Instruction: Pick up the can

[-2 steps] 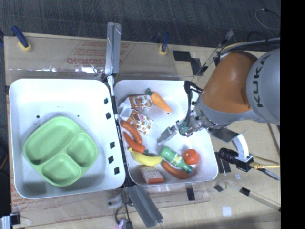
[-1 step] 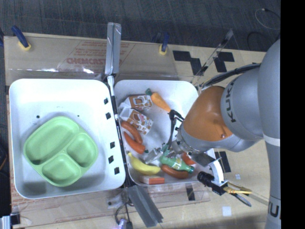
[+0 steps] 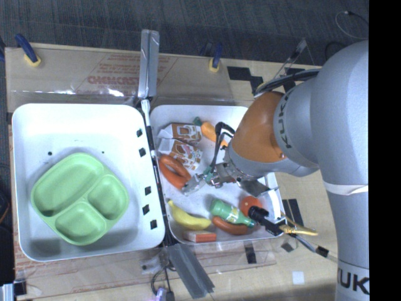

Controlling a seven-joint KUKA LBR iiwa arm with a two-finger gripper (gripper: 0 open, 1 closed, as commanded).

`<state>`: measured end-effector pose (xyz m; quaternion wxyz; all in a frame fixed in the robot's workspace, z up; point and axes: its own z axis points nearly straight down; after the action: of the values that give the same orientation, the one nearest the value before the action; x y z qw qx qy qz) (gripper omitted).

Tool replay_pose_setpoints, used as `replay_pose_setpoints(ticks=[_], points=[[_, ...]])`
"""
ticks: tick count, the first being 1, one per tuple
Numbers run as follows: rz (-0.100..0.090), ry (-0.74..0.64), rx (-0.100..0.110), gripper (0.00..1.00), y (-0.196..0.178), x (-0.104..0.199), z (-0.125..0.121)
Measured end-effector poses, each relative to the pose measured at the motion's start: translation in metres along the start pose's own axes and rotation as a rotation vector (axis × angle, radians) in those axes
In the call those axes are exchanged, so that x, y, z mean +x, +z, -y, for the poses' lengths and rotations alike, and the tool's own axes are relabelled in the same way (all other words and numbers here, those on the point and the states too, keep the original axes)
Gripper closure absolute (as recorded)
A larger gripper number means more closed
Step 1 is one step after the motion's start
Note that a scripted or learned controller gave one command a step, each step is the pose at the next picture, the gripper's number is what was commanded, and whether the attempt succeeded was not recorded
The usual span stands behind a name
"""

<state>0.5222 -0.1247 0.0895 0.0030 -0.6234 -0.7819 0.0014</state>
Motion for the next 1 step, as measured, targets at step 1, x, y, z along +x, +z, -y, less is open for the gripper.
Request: replay_pose_setpoints(ticks=[1], points=[[0.001,0.095,0.001,0.00,-0.0005,-0.0589,-0.0351]])
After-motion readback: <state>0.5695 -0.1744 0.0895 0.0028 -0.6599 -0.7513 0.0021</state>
